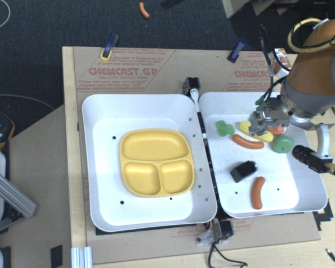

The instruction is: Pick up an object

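My gripper (pixel 262 125) is low in the right bin (pixel 301 197), down among a cluster of toy food. Right under it lie a yellow banana-like piece (pixel 246 128) and an orange-red sausage (pixel 248 142). A small red piece (pixel 277 130) and a green round piece (pixel 282 144) lie just to its right. A green leafy piece (pixel 224 129) lies to its left. Further forward in the same bin are a black block (pixel 243 170) and a second sausage (pixel 258 192). The arm's body hides the fingertips.
The left bin (pixel 100 149) holds a yellow divided plate (pixel 156 162). A black clip (pixel 192 86) sits where the bins meet at the back. Blue clamps (pixel 108 47) (pixel 237 51) hold the board's far edge. A stray orange piece (pixel 144 9) lies on the floor.
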Motion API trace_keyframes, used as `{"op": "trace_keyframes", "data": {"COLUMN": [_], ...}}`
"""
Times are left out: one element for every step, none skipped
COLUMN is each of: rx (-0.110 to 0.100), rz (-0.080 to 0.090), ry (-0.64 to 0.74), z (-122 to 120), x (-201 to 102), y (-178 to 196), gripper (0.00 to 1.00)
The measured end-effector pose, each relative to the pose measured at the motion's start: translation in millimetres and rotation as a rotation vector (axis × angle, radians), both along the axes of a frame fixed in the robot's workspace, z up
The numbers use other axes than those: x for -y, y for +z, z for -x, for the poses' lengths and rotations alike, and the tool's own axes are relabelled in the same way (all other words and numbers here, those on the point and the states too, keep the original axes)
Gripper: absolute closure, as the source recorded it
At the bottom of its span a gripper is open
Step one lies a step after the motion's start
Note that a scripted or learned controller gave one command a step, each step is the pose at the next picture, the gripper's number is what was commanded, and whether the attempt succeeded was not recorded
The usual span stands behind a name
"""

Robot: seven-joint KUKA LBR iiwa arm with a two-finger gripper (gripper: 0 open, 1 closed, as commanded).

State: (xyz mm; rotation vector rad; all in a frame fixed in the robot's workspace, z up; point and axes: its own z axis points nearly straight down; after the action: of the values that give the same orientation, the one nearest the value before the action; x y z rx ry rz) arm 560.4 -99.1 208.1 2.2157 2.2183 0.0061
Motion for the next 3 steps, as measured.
{"op": "trace_keyframes", "data": {"rx": [-0.002,-0.004,-0.004], "rz": [0.000,-0.002,-0.002], "ry": [0.000,0.004,0.005], "z": [-1,-11,-27], "x": [0,-44,-89], "y": [18,24,26], "gripper": [1.00,1.00,1.00]}}
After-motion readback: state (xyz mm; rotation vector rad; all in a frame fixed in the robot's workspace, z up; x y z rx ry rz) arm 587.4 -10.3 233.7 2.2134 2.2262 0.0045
